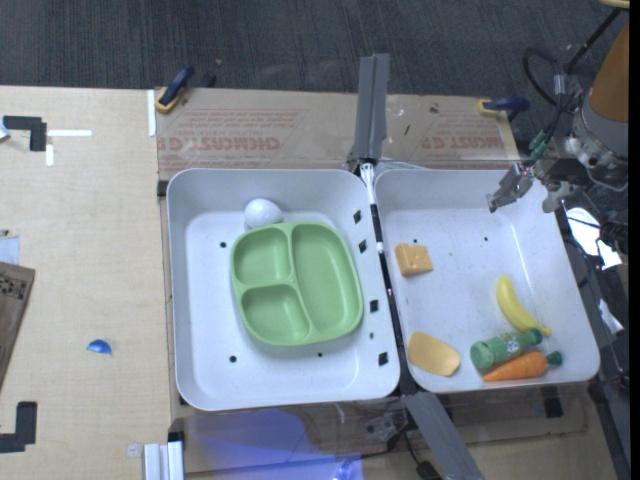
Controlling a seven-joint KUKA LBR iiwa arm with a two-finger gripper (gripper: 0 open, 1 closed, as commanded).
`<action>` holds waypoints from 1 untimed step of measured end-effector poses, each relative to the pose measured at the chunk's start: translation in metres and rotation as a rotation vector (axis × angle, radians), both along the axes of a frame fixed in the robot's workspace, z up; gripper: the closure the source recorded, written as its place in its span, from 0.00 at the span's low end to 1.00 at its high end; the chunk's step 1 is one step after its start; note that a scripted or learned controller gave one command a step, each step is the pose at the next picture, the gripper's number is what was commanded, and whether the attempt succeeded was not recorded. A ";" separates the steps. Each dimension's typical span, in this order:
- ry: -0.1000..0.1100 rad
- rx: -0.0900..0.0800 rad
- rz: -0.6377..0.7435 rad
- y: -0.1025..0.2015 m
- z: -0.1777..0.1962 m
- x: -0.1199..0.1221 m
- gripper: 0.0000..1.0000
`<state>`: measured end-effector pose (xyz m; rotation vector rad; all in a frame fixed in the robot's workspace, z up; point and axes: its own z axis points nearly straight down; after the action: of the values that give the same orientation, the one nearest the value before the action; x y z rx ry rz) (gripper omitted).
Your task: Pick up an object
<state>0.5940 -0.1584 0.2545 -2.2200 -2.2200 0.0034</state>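
Note:
My gripper hangs open above the far right corner of the right bin, with nothing between its fingers. Below it in that bin lie an orange block near the left wall and a yellow banana on the right. At the front are a green bottle, a carrot and a flat yellow-orange piece. All of them are well apart from the gripper.
The left bin holds a green divided plate and a white ball at the plate's far edge. A grey post rises behind the divider between the bins. Cables and the arm crowd the right side.

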 end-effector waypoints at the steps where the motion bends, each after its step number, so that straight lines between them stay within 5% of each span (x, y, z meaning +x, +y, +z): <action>1: 0.000 -0.001 -0.229 -0.028 -0.097 -0.046 0.00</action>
<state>0.5484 -0.1868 0.1576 -2.4595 -1.9515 0.0039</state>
